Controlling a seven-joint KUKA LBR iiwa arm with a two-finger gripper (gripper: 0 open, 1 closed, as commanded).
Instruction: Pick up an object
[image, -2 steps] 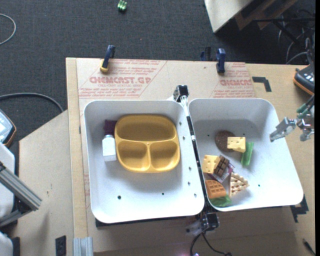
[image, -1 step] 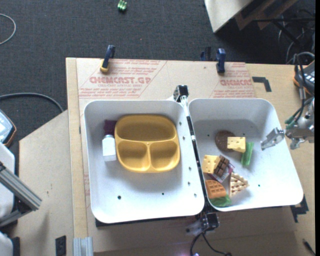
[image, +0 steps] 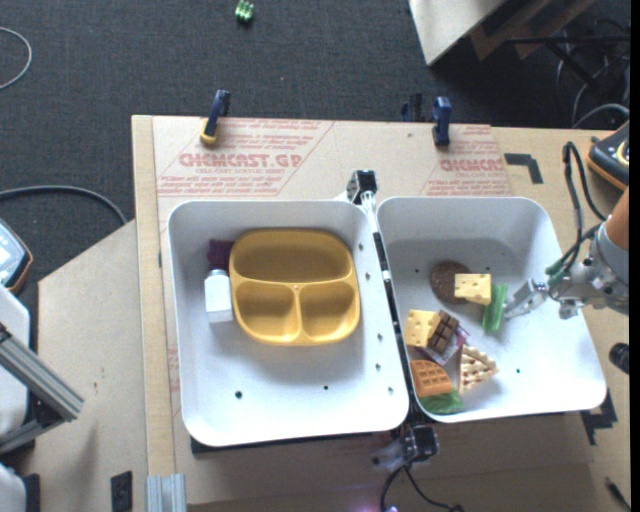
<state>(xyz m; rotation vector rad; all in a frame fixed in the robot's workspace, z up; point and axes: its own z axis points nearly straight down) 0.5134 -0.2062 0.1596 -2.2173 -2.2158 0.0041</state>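
Camera view: green stick upright in right bin, just beside cheese wedge, brown disc behind that. Nearest candidate for the pick, by judgement. Gripper low in the bin, tip just right of the stick, reaching in past the bin's right wall; whether clenched or released cannot be told, nothing seen grasped. Step in hand looks like the approach, not yet a grasp or lift. Next move likely calls for closing squarely on the stick, then a straight rise.

Below the stick: second cheese block touching chocolate bar, then waffle, cracker wedge and a green scrap crowded toward the bin's front-left corner. Little room left of the stick; bare floor to its right and toward the back wall, so a withdrawal that way looks free.

Further left of the stick, left bin with yellow tray, white bottle touching the tray's left edge, purple item behind the bottle.
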